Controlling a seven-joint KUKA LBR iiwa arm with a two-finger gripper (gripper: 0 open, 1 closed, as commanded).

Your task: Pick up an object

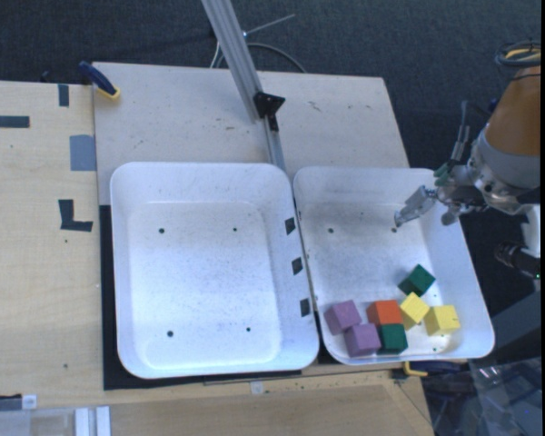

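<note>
My pincer [409, 214] hovers over the right bin [345, 198], its opening impossible to tell. Closest below it sits the green block [419, 280]; I should descend squarely there, avoiding the yellow block [414, 309] just beyond it.

From my remote station: the pale wooden table [191, 107] carries two shallow white bins side by side, the left bin [127, 243] and the right bin [345, 207], on a black mat [107, 334]. A blue-and-yellow clamp [99, 79] sits near its far left corner.
</note>
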